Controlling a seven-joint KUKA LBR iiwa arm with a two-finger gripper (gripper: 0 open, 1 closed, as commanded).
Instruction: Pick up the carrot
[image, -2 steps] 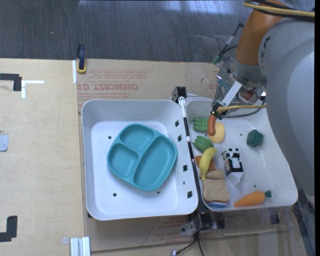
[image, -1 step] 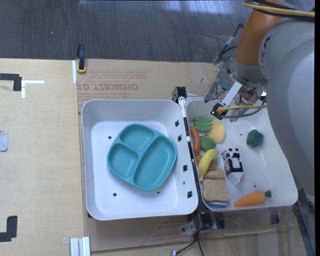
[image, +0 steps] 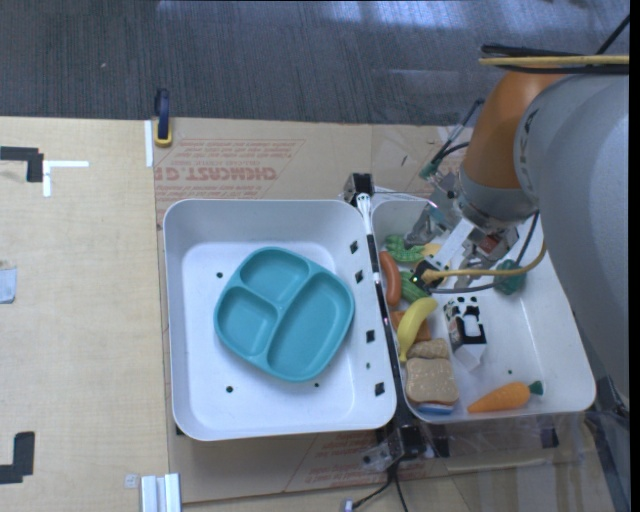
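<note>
Carrot (image: 500, 397) lies flat in the right bin (image: 560, 330), near-right corner, green top pointing right, close to the near wall and just short of the right wall. Untouched. Just left of it: a sandwich (image: 432, 380) stacked against the divider side, small gap between the two. Beyond the sandwich a banana (image: 415, 318), then a sausage (image: 390, 277) along the left wall, and something green (image: 404, 247) at the far end. A small black-and-white object (image: 466, 325) sits mid-bin, apart from the carrot.

Gripper (image: 455, 255) hangs over the far half of the right bin, well apart from the carrot, cluttered by cables and a green-tipped hose. Fingers: cannot tell how far open, too much hardware in the way; nothing visibly held.

Step, as I judge it: approach not yet made, arm not yet over the target. Next move calls for shifting toward the near-right corner, lining the fingers across the carrot's thin axis, then descending.

Room: tight. Near wall and right wall crowd the carrot on two sides, so a finger could clip the rim. Open floor lies on its far side; the sandwich side is narrower.

Left bin (image: 190, 330) holds a teal divided plate (image: 285, 313); bench (image: 70, 330) beyond, not relevant.
</note>
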